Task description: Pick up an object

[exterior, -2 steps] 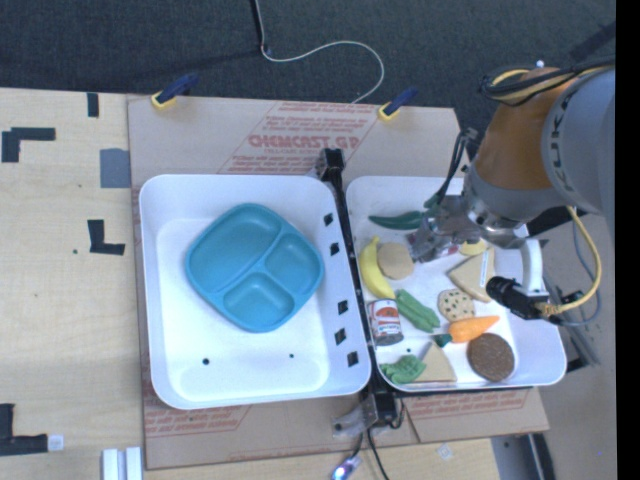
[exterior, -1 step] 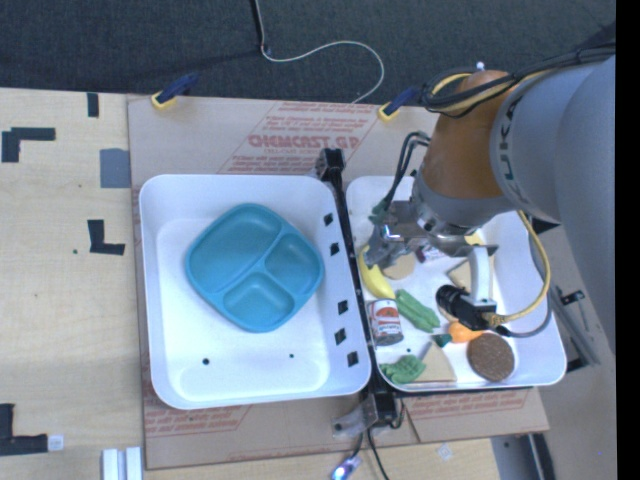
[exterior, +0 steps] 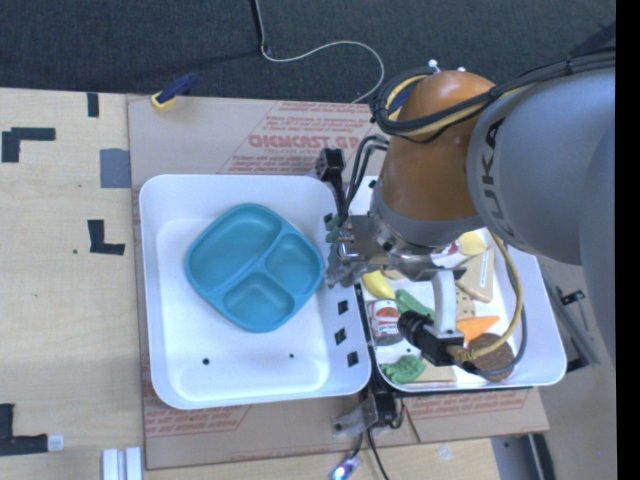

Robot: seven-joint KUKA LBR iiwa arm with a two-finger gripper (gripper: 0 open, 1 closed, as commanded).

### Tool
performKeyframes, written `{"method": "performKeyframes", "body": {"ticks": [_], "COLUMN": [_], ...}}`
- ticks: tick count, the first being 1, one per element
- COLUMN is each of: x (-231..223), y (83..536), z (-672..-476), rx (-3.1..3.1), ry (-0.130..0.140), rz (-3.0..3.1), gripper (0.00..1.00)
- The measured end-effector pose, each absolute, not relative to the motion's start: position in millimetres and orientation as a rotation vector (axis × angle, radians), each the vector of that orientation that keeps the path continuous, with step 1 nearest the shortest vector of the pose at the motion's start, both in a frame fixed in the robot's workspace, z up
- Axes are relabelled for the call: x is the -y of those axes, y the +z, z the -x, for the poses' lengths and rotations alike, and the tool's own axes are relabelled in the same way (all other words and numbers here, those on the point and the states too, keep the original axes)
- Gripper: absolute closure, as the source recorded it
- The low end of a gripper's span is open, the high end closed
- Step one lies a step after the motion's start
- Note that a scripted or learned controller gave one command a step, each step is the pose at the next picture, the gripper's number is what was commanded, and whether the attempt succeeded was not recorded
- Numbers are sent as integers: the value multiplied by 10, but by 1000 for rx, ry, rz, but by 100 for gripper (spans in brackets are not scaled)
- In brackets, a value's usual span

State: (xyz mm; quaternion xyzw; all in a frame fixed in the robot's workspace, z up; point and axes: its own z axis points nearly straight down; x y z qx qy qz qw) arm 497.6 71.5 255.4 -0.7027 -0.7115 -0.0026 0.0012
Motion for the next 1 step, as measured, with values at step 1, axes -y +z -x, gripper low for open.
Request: {"method": "performKeyframes", "body": {"ticks": [1], "x": [-989], "y": [4284], "z": [-4992], "rx": [2235], "ry": [-23], "rz": [2219], "gripper": [100]}}
